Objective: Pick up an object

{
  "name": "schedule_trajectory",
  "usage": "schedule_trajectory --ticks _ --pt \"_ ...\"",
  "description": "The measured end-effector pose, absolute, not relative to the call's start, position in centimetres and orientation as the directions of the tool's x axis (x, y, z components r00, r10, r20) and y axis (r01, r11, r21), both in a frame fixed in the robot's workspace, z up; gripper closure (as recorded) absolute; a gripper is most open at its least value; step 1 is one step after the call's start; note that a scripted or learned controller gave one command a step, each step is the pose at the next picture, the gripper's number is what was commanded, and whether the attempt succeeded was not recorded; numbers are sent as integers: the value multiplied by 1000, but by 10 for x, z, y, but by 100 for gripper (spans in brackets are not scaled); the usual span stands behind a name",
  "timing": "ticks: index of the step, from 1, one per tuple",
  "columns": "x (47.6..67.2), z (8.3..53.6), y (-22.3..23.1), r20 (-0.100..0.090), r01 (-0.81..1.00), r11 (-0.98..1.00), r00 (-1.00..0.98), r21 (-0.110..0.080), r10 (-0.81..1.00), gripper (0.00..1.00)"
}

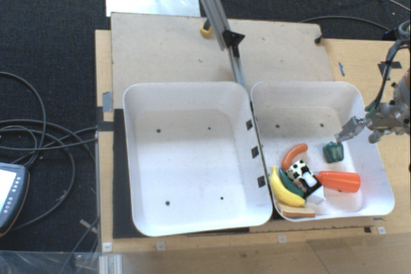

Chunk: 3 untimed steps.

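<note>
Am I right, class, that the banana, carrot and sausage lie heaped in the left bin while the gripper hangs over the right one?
No. The camera view shows the banana, carrot and sausage in the right bin; the gripper does hang over it.

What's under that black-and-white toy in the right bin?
The black-and-white toy lies on a dark green piece, beside the banana and carrot. The toy covers whatever is directly beneath it, so more cannot be told.

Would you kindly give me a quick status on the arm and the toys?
Pincer over right bin, just above green toy. Nothing seen held. Carrot, banana, sausage piled nearby.
</note>
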<state>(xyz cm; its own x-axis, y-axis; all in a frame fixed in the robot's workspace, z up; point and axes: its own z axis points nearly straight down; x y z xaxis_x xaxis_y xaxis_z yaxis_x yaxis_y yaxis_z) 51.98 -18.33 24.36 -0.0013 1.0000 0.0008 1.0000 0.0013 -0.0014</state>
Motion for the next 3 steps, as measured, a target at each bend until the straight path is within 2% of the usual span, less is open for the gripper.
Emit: schedule_trajectory --ticks 1,2,3 --pt "521 202 -181 1 1000 1 -1 -3 1000 0" --pt "522 139 -180 2 1000 1 -1 -4 1000 0" --pt "524 153 -181 -1 1000 2 -2 4 1000 100"
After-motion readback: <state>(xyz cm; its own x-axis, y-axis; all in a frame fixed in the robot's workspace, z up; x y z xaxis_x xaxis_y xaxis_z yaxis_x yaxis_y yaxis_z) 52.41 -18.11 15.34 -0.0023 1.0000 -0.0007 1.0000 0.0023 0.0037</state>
